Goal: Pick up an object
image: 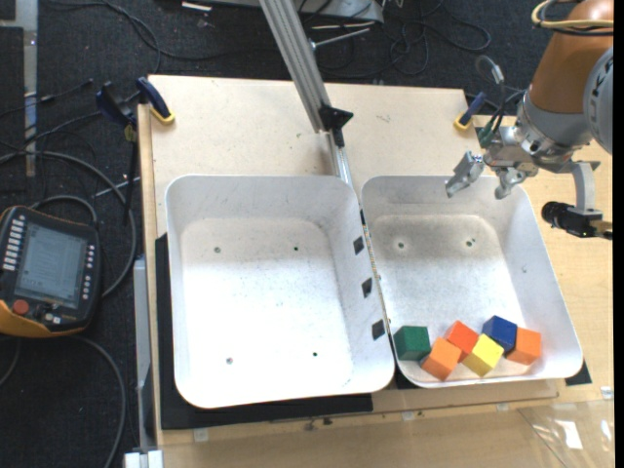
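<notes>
Several small cubes lie clustered at the near edge of the right bin (468,232): a green cube (411,341), an orange cube (444,358), a red-orange cube (462,337), a yellow cube (484,355), a blue cube (500,331) and another orange cube (526,344). My gripper (485,178) hovers over the far rim of the right bin, well away from the cubes. Its two fingers are spread apart, open, with nothing between them.
The left bin (258,281) sits beside the right one, sharing a raised middle rim. A slanted metal pole (297,52) crosses the bench from the top. Clamps sit at the bench's far corners. A teach pendant (49,271) lies off the bench at left.
</notes>
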`<state>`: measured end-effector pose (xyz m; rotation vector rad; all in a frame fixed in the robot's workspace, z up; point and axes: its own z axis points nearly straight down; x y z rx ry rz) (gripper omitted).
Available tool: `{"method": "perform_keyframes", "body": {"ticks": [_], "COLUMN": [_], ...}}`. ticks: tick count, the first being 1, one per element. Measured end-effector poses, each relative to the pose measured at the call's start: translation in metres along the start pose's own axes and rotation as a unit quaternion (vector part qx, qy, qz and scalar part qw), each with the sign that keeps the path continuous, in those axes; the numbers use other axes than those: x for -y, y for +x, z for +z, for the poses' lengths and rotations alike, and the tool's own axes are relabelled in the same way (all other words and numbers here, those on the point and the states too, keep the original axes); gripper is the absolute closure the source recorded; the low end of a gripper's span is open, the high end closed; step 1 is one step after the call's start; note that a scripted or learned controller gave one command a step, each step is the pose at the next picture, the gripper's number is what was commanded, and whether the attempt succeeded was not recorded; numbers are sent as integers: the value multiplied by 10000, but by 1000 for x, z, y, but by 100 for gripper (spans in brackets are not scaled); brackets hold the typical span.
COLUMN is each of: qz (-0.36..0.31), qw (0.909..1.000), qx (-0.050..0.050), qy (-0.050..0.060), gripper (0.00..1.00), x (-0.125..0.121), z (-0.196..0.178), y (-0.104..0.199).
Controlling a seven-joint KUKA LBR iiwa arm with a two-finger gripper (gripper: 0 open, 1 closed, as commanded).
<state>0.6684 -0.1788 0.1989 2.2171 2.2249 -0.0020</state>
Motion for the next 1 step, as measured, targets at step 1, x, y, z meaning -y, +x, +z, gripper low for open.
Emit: {"method": "perform_keyframes", "body": {"ticks": [1], "qz": [-14], "qw": [10000], "qx": [-26], "qy": [40], "gripper": [0], "x": [21], "z": [103], "y": [75]}}
